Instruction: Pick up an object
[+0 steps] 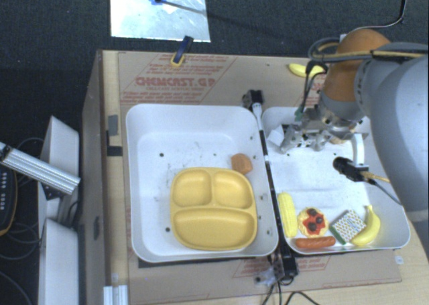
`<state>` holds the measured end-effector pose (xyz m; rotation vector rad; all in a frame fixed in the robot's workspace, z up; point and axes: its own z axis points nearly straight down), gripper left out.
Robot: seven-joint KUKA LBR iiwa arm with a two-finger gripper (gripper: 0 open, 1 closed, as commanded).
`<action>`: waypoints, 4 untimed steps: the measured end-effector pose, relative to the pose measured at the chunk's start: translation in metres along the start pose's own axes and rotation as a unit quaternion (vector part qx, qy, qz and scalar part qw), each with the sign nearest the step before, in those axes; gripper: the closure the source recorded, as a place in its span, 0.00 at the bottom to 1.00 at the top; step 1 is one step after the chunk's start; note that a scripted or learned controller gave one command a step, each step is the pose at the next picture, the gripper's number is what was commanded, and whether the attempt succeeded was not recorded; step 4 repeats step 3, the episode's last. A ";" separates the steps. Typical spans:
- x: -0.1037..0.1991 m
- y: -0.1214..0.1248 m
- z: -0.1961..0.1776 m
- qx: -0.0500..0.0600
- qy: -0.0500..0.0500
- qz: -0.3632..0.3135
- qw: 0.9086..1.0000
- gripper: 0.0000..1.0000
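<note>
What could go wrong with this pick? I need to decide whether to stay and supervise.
The gripper sits at the right bin's far end, while the corn, pizza slice, sausage and banana crowd its near edge; closing here would probably catch nothing. Packed that tightly, one grasp may nudge neighbours.

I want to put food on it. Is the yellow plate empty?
Empty. The yellow plate lies flat in the left bin, and all three compartments show bare yellow.

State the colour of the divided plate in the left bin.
The divided plate is plain pale yellow, seen clearly in the camera view from above.
</note>
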<state>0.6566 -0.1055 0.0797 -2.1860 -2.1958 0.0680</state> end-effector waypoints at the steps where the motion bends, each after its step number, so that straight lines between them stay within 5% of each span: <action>1: 0.006 -0.001 -0.001 -0.001 -0.008 0.002 1.000 0.00; 2: -0.003 0.000 0.000 0.000 0.004 -0.002 1.000 0.00; 4: -0.001 0.000 0.000 0.000 0.001 -0.001 1.000 0.00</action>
